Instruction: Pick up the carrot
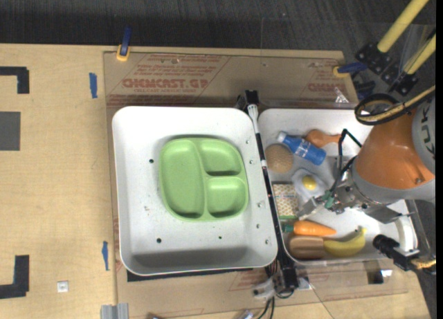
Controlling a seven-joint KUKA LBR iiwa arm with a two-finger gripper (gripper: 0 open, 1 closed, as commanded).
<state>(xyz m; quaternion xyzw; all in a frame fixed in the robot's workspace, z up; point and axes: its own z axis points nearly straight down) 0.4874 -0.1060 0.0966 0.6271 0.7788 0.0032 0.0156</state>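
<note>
The carrot point(313, 228) is orange with a green tip and lies in the front part of the right bin point(408, 231), pointing left to right. My gripper point(317, 205) hangs just above and behind it, reaching in from the right under the arm's orange band point(391, 158). Nothing shows in the gripper's grasp, and the carrot rests on the bin floor.
A yellow banana point(345, 243) and a brown loaf-shaped piece point(306, 246) lie right in front of the carrot. A blue bottle point(302, 147), a brown round item point(279, 159) and a fried egg point(309, 184) sit behind. The left bin point(138, 228) holds a green divided plate point(203, 176).
</note>
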